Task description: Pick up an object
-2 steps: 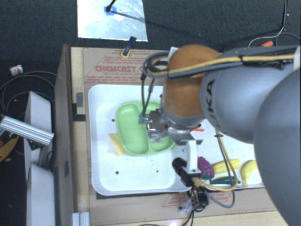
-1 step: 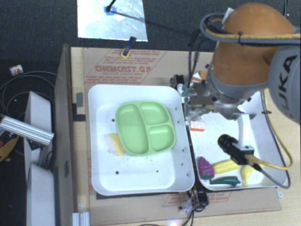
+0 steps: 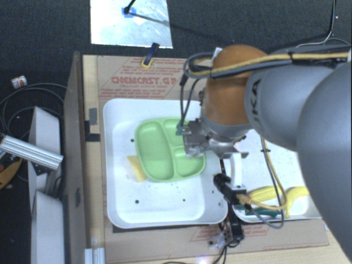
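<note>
One green divided plate lies under the gripper. Jaw state: cannot tell. Its smooth shallow rim could slip free.

- The grey arm covers much of the right-hand shallow white bin.
- The green divided plastic plate has its right edge hidden under the gripper.
- A yellow banana-shaped object is partly hidden by cables.

A thick, rounded robot arm in smooth grey metal, with a glossy orange band above its wrist. Part of a black letter marking shows on the grey shell. Black and yellow cables run along the arm. Below the band sits a grey metal wrist block.
</note>
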Controlling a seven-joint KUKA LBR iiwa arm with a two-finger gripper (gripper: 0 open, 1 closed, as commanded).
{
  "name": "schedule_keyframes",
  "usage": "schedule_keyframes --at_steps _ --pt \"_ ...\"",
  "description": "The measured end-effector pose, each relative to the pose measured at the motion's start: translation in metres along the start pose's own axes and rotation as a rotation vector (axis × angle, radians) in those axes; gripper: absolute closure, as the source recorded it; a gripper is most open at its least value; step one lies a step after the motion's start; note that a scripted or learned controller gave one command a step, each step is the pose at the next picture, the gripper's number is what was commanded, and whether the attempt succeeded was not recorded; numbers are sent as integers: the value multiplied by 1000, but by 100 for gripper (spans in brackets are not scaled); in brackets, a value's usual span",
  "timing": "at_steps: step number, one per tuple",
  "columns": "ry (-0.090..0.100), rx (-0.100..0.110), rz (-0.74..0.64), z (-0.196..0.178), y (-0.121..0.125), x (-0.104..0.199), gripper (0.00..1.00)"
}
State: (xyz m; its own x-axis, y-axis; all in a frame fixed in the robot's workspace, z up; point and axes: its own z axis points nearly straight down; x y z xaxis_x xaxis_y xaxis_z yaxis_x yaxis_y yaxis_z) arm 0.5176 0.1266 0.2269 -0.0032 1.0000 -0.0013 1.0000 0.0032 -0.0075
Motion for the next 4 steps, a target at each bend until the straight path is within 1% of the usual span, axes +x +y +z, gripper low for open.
schedule_keyframes --at_steps 1,2,3,4 --pt "0 1 2 124 -33 14 100" --pt "3 -3 -7 144 19 102 100" --pt "5 -13 -2 37 -9 93 100" --pt "5 -12 -4 -24 -31 106 100"
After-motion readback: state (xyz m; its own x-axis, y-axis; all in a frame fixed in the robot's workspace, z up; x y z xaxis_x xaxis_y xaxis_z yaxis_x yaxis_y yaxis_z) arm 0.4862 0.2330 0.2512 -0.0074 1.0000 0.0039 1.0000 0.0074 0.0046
